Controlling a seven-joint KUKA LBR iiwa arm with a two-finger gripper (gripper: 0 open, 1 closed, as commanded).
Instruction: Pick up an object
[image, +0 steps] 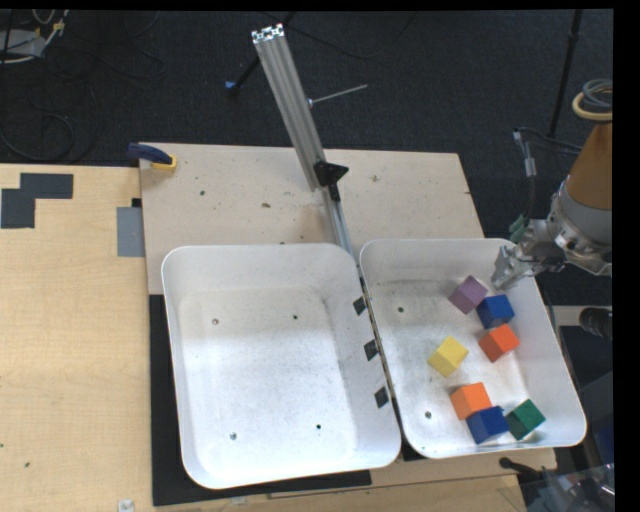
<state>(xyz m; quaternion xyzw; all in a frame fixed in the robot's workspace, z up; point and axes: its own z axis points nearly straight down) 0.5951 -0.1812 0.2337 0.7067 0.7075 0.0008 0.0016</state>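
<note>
The right bin (420, 262) holds several small blocks: a purple one (467, 294), a blue one (495, 310), an orange-red one (498, 342), a yellow one (448, 355), an orange one (469, 399), a second blue one (486, 423) and a green one (524, 417). My gripper (503, 273) hangs over the bin's far right part, just above and right of the purple block and above the blue one. Nothing shows between its fingers.
The left bin (200, 268) lies beside the right one, split from it by a ridge with black clips (370, 349). A slanted aluminium bar (296, 110) rises behind the bins. Wooden bench surface (70, 320) extends to the left.
</note>
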